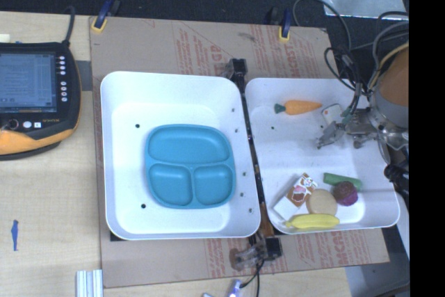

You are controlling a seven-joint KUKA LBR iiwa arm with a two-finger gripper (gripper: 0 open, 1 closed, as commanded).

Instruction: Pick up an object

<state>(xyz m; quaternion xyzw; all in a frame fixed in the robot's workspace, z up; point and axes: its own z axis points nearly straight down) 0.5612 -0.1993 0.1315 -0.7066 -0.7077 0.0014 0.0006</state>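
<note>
My gripper (328, 129) hangs over the right bin (278, 149), in its upper right part, with the arm coming in from the right. Its two fingers point left and stand apart, so it is open with nothing between them. An orange carrot (300, 107) lies just up and left of the fingertips, apart from them. Toward the bin's near edge lie a yellow banana (314, 221), a beige round piece (322, 202), a purple eggplant-like piece (345, 193) with a green piece (341, 179), and a small printed carton (300, 191).
The left bin (118, 149) holds a blue divided plate (189, 165). A tablet-like pendant (35, 90) lies on the bench at far left. Cables (341, 45) hang near the arm at the upper right.
</note>
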